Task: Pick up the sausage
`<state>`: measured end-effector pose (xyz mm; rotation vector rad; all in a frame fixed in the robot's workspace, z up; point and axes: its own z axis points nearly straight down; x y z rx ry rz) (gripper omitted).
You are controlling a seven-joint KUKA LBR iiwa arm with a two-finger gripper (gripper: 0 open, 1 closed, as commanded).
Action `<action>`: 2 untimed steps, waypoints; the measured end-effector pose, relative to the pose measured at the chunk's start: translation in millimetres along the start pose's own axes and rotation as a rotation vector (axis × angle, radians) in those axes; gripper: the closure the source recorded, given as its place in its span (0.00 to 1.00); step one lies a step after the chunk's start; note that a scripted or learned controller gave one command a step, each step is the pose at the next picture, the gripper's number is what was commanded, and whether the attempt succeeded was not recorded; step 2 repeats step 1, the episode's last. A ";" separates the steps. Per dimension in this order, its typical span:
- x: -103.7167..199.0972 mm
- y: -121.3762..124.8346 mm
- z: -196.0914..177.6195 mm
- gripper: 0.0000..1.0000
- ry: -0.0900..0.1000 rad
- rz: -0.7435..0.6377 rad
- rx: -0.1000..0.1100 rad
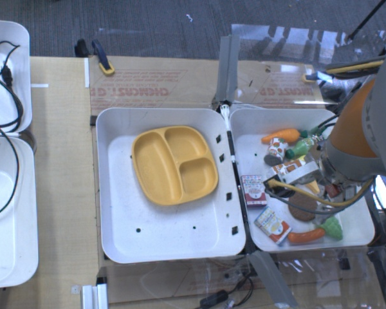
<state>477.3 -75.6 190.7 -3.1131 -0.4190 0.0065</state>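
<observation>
From my feed I look down on a pale wooden tabletop [58, 172] with a strip of brown cardboard [154, 82] printed in red letters laid along its far side. Beyond it the floor is dark grey carpet [148, 11]. At the left edge sit white tubs [6, 237] with black cables [3, 102] looping across them. A small yellow-and-black clamp [101, 58] rests at the cardboard's far left corner.

Two shallow white bins stand side by side, touching along a grey divider. The left bin [116, 237] holds a yellow three-compartment plate [175, 164], lying flat and slightly turned, towards the bin's far side.

The right bin [244, 127] is crowded. The sausage [305, 236] — reddish-orange, lying roughly along the near wall — sits in the near part of the bin, between a small printed carton [272, 224] on its left and a green toy vegetable [331, 228] on its right, touching or just beside both. Further back I see a carrot [280, 136], a green bottle [300, 147], a red-and-white box [254, 190] near the divider and a brown disc [302, 206].

The arm [357, 131] comes in from the right with its orange band above the wrist, hanging over the middle of the right bin. The hand [315, 184] is low among the clutter, apart from the sausage; I cannot tell its state — the wrist and cables hide it.
</observation>
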 end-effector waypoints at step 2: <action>-5.7 26.8 98.6 0.00 0.006 -0.094 -0.003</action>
